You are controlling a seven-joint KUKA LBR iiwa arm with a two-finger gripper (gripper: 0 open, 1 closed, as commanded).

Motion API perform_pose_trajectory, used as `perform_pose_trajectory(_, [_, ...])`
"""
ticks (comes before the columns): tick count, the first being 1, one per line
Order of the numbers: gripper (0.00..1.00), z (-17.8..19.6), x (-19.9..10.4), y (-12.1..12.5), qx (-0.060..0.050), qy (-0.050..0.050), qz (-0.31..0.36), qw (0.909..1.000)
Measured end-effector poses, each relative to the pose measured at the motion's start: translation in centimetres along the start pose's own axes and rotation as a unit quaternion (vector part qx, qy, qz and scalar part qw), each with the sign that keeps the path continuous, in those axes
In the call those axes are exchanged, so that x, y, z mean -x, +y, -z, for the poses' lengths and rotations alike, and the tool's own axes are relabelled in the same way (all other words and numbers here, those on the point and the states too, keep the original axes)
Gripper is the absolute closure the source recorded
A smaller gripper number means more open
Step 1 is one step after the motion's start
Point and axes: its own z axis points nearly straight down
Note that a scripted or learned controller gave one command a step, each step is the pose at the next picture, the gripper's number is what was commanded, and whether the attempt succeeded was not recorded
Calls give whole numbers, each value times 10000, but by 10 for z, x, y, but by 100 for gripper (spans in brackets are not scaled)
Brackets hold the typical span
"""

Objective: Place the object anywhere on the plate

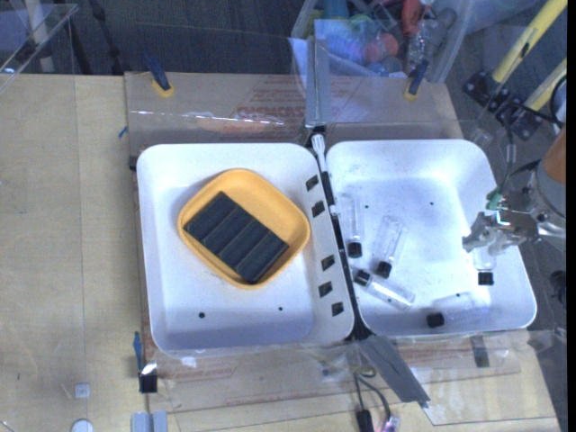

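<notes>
Gripper (487, 241) hangs over the right bin's (468, 165) right edge; whether its fingers are spread or closed, I cannot tell, and nothing is visibly held between them. Nearest the camera, a small black piece (435, 319) lies on that bin's floor. Farther in, clear vials with dark caps (385, 243) lie scattered near the divider, loose and within the arm's reach; the object is probably one of these. Across the divider, the yellow plate (243, 226) sits in the left bin (162, 241), a dark ridged slab (236, 234) on it.
</notes>
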Motion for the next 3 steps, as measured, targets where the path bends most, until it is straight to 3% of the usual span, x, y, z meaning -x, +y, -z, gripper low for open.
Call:
perform_pose_trajectory(1, [100, -14, -21, 44, 11, -7, 922, 9957])
perform_pose_trajectory(2, [100, -27, -48, 67, 18, -8, 2152, 9766])
perform_pose_trajectory(3, [100, -6, -79, 73, 21, -9, 2928, 9562])
